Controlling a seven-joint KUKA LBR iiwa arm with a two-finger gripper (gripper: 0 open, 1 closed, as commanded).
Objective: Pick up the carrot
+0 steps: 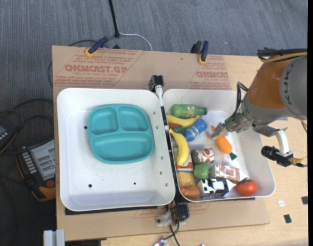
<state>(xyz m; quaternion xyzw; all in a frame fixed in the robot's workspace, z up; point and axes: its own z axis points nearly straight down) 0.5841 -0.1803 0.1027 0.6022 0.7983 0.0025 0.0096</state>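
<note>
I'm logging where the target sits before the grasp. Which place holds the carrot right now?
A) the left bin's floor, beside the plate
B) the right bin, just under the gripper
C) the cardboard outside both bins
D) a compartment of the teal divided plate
B: the carrot lies in the right bin among the other items, with the gripper close above its upper end.

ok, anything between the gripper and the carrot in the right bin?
Nothing visible. The gripper sits just above and left of the carrot, with bare bin floor between them. The blue bottle and the can lie off to the carrot's left, out of the line.
</note>
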